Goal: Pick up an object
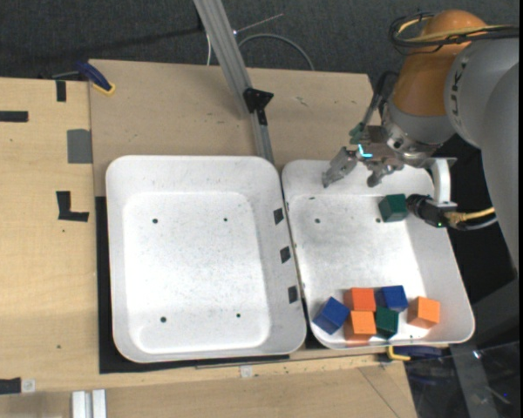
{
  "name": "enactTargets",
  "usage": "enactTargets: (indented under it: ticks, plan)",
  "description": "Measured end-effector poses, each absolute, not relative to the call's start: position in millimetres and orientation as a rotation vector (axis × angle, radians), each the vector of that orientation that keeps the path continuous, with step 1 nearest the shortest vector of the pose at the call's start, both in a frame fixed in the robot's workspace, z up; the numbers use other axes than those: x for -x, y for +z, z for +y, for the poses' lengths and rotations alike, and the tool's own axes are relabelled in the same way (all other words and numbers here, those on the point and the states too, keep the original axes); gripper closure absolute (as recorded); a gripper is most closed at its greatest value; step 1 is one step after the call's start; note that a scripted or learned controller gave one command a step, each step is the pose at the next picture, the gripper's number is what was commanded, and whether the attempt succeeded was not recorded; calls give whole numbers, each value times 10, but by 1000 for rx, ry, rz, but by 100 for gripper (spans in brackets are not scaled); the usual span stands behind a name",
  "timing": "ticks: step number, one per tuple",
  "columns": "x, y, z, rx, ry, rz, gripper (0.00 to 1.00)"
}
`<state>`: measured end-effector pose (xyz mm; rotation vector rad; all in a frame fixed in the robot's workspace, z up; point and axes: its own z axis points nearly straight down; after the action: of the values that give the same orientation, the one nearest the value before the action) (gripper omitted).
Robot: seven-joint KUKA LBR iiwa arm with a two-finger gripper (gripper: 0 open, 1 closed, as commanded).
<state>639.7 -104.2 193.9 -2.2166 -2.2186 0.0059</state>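
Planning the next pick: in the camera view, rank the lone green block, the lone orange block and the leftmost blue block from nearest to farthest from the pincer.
From the pincer:
1. Lone green block, just below it.
2. Lone orange block, right bin's near right corner.
3. Leftmost blue block, near left corner; close to 2.

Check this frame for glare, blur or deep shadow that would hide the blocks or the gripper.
Camera view: even lighting, white bins bright but not blown out; the block cluster and the lone green block are sharp with faint shadows; the gripper is slightly soft, fingers visibly spread; floor beyond the bench is dark.
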Motion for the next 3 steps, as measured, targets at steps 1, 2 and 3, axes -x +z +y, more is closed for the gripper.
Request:
enactTargets:
  ticks: [1, 2, 3]
  plan:
    - [-6408, 1968, -1042, 2219, 1, -2222, 0]
    - [-6451, 1432, -948, 2216, 8, -2221, 0]
    - [-6431, 886, -940, 2216, 9, -2220, 0]
